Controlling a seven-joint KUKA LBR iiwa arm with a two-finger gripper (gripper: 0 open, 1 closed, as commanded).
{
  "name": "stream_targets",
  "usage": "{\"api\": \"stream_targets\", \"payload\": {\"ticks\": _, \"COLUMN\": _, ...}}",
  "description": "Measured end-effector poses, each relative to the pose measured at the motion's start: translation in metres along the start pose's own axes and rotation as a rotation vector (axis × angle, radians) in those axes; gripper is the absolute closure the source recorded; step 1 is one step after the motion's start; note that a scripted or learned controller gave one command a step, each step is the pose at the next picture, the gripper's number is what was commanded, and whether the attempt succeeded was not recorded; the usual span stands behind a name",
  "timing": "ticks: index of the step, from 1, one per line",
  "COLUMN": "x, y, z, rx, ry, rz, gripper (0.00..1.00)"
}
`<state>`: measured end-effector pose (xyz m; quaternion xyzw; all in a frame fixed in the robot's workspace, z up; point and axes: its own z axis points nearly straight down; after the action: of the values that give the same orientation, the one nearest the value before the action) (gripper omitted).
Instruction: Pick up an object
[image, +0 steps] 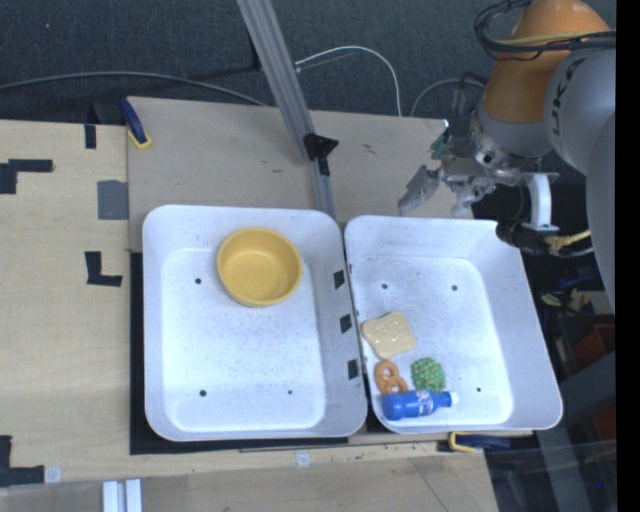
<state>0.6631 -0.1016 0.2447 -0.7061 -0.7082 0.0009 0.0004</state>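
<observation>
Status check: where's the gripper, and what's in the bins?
Gripper open, above right bin's far edge, holding nothing. Toast, pretzel, green piece, blue bottle untouched. Nothing blocking.

Gripper (440, 198) open, empty; arm raised at right.

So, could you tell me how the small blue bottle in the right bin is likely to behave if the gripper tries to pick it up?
The blue bottle lies on its side, so its round body may roll when nudged. It looks small and probably light. It sits close to the bin's front wall, beside the pretzel and green toy, which may crowd the fingers.
</observation>
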Motion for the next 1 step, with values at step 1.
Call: {"api": "stream_targets", "payload": {"ticks": 1, "x": -0.0001, "y": 0.0000, "z": 0.0000, "rx": 0.000, "ry": 0.000, "rz": 0.000, "gripper": 0.00}}
